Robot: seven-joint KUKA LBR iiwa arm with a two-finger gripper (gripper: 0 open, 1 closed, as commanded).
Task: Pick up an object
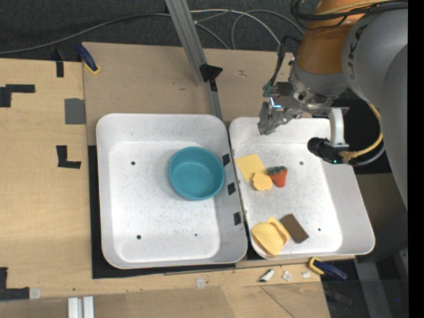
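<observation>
my gripper point(267, 126) hung over the right bin's point(344, 204) far edge; whether it was apart, i couldn't tell. the yellow block point(250, 165) lay nearer the camera, slightly left of it.

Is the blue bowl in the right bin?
No, the blue bowl sits in the left bin; the right bin holds small food pieces.

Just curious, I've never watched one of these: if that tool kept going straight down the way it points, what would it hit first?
Most likely bare floor at the back of the right bin. The tool points down near that bin's far edge, behind the yellow block; depth is hard to judge from this slanted view.
</observation>
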